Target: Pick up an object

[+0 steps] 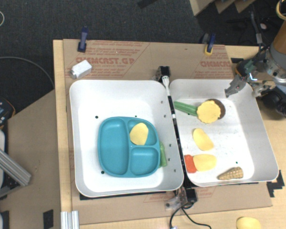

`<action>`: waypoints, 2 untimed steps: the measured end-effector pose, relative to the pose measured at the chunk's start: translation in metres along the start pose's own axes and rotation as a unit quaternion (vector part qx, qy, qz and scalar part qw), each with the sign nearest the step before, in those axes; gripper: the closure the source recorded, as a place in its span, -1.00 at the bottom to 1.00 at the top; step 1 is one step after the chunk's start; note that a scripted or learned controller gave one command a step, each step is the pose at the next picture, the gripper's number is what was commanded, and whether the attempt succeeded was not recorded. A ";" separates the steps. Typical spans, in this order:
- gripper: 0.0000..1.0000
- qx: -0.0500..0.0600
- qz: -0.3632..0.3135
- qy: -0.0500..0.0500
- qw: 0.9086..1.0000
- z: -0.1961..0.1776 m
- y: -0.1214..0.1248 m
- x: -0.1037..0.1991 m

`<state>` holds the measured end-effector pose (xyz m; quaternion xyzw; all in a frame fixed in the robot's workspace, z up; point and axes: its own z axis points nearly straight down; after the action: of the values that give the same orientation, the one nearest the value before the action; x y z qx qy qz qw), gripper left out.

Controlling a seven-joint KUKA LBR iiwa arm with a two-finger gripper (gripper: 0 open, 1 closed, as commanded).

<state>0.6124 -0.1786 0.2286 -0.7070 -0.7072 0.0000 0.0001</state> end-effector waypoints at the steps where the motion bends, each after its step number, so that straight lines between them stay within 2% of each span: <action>1: -1.00 -0.003 0.002 -0.002 1.000 -0.072 -0.054 -0.036; 2: -1.00 0.004 -0.001 0.001 1.000 0.056 -0.003 -0.044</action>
<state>0.6093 -0.2226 0.1725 -0.7063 -0.7079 0.0017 0.0038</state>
